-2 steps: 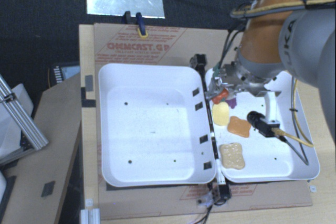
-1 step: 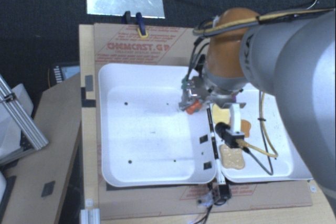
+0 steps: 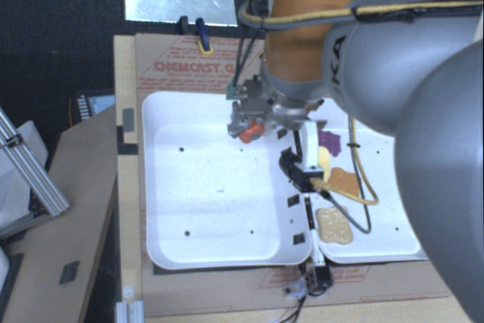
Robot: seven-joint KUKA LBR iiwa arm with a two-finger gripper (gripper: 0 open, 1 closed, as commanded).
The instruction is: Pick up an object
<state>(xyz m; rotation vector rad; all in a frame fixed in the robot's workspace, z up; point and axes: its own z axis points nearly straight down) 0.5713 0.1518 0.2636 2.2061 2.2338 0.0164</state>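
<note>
My gripper (image 3: 248, 129) hangs over the far right part of the left white bin (image 3: 174, 238), near the wall between the two bins. A small orange-red object (image 3: 250, 135) sits between its fingertips, and the gripper is shut on it. The grey arm with its orange band comes in from the right and covers much of the right bin (image 3: 393, 234).
In the right bin lie a purple piece (image 3: 330, 140), a pale yellow piece (image 3: 324, 158), a tan-orange flat piece (image 3: 344, 181) and a beige biscuit-like piece (image 3: 334, 226). Cardboard (image 3: 189, 64) lies under the bins, with a clamp (image 3: 203, 38) at its far edge.
</note>
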